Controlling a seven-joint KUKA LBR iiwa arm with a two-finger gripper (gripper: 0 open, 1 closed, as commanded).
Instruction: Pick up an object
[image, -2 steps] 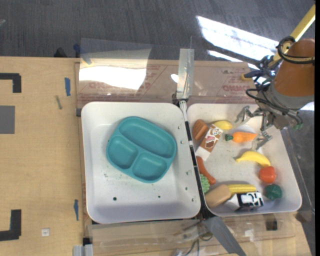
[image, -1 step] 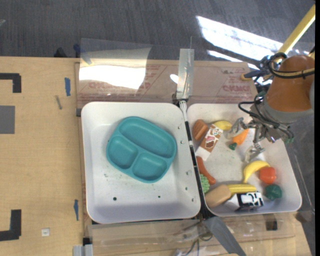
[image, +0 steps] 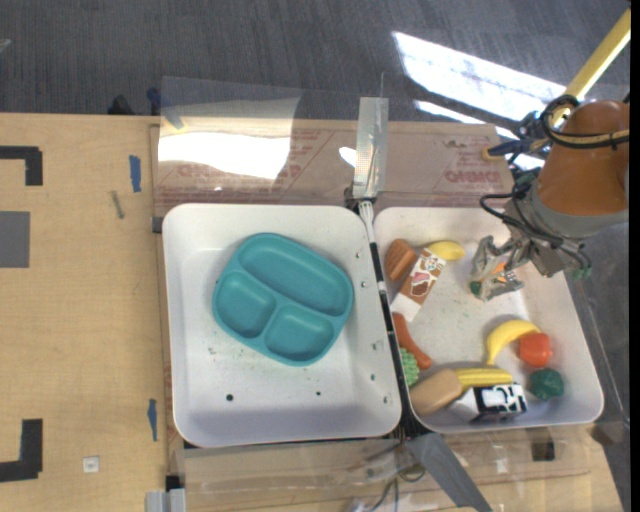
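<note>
Camera view looks down on two white bins side by side. The left bin (image: 190, 400) has a teal divided plate (image: 283, 297) sitting in it, tilted a bit on the diagonal, roughly in the middle.

The right bin (image: 585, 395) is where all the toy food is. The arm (image: 585, 160) comes in from the upper right, orange band and all, and the gripper (image: 497, 272) is down low over the upper-middle part of that bin. Can't tell from this angle whether it's got anything, it's just a grey-green blur of metal there and nothing clearly sits between the tips.

Closest stuff to the gripper: a small yellow piece (image: 447, 250) and a brown-and-white packet (image: 425, 277) just to its left, with a brown hot-dog-looking thing (image: 400, 260) beside those near the bin's left wall. Below the gripper, apart from it, is a yellow banana (image: 507, 336) touching a red tomato (image: 536, 348), and a dark green item (image: 546, 382) just under that. Along the bottom edge there's a tan bread roll (image: 435, 390), a yellow bar (image: 484, 377) and a black-and-white box (image: 497, 400) all bunched together. A carrot (image: 410, 343) lies along the left wall with a bit of green at its lower end.
</note>
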